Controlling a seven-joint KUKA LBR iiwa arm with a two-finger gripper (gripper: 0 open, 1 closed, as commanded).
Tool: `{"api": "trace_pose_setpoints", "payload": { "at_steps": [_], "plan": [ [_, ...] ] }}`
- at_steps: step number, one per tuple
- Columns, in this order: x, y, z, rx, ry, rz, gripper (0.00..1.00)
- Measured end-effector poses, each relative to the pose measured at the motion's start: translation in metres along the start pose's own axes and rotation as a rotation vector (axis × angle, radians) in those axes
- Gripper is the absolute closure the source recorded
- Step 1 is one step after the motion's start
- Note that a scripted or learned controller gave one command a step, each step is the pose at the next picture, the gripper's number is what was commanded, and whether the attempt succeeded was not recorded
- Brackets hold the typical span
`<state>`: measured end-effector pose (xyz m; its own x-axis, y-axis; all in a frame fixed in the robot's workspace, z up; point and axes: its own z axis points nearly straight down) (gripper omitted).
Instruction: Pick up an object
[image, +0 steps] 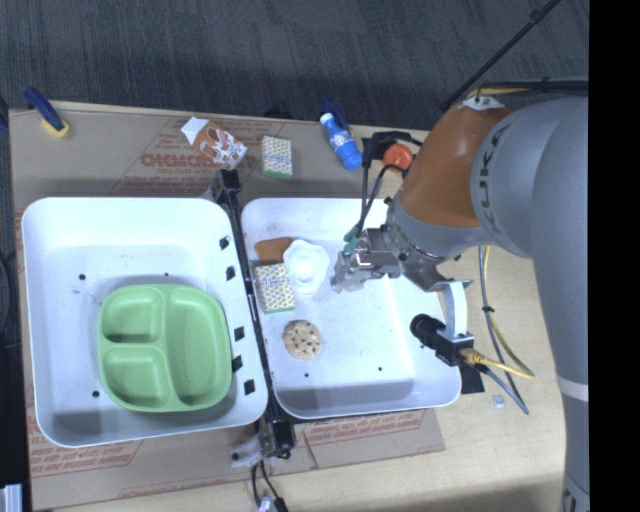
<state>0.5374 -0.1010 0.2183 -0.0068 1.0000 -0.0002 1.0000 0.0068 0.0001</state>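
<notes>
Metal-grey gripper (345, 272) sits low over the right bin (400, 385), in its upper middle part; finger state cannot be read from this slanted overhead angle, and nothing is seen held between them. Just left of the gripper tip, touching or nearly touching it, lies a white crumpled object (306, 266), likely a cup or wad of plastic. A brown flat item (272, 247) lies against the white object's upper left side, partly under it. Below that, along the bin's left wall, rests a small printed packet (275, 288), greenish-yellow pattern. Further toward the near edge, apart from the rest, a round cookie-like disc (302, 340) with dark specks lies flat on the bin floor. Arm (520, 170): grey body, orange band above the wrist, enters from the right and covers the bin's upper right corner. A black cylindrical fitting with yellow cabling hangs over the bin's right rim. Left bin (60, 230) holds a green divided tray (165, 348), three compartments, lying flat in the lower half. On the cardboard behind the bins: a blue bottle (342, 142) lying tilted, a small green-and-white box (277, 157), a crumpled snack wrapper (213, 143), an orange-red round piece (399, 156), and a blue-and-yellow clip (46, 112) at the far left corner.
</notes>
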Motion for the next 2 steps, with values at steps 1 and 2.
{"api": "trace_pose_setpoints", "payload": {
  "at_steps": [1, 2],
  "plan": [
    [-0.006, 0.028, 0.003, 0.001, 0.0, -0.001, 1.0],
    [0.057, -0.018, 0.027, 0.005, 0.001, 0.0, 1.0]
  ]
}}
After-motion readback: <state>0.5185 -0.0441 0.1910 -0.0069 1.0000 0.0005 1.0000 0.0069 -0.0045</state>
